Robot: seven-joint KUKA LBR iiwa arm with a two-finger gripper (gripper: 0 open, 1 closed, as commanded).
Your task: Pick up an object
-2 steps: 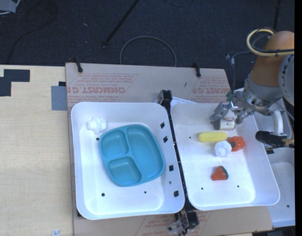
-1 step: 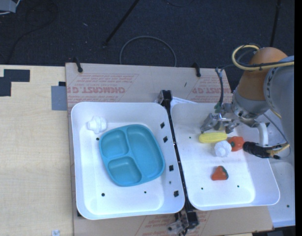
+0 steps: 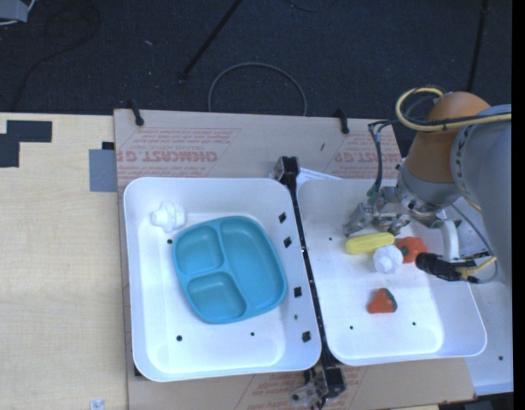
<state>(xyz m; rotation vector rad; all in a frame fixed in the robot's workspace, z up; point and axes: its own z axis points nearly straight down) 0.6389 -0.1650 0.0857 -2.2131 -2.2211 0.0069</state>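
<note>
My gripper [image 3: 375,220] hangs low over the back of the right bin [image 3: 416,336], just above a yellow oblong toy [image 3: 369,243]. Touching that toy's right end are a small white object [image 3: 387,260] and an orange piece [image 3: 410,248]. A red and orange toy with a green tip [image 3: 382,301] lies apart from them, nearer the front of the bin. Nothing shows between the gripper and the yellow toy.
The left bin [image 3: 151,314] bears a blue divided plate [image 3: 229,268] and a small white object [image 3: 167,217] in its back left corner. A black divider [image 3: 301,272] runs between the bins. The grey arm [image 3: 467,161] comes in from the right.
</note>
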